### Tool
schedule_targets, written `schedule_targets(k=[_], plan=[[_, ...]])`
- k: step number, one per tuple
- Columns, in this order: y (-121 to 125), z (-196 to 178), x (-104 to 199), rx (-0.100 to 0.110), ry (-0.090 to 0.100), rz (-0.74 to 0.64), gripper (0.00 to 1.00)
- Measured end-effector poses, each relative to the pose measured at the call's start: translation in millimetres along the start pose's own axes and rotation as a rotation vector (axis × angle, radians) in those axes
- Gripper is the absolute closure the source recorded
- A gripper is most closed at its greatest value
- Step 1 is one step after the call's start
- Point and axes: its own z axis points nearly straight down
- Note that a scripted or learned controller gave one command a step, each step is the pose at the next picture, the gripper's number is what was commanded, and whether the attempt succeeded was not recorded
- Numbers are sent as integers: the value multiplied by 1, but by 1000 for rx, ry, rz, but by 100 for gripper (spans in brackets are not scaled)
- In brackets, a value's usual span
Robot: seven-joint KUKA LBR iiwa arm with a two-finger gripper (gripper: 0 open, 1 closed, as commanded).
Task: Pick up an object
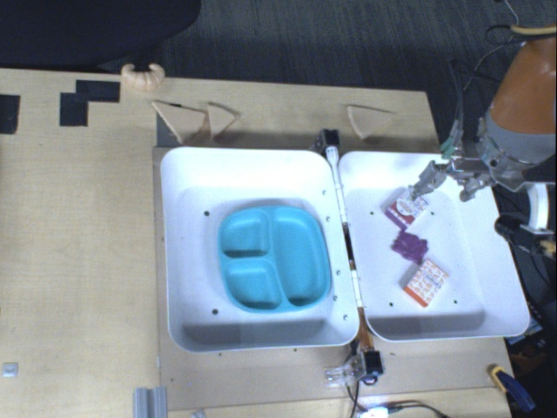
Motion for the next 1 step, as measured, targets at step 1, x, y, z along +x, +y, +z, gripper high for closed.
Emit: schedule_targets(k=[1], plan=[[-29,132,-72,-2,-1,1,0]])
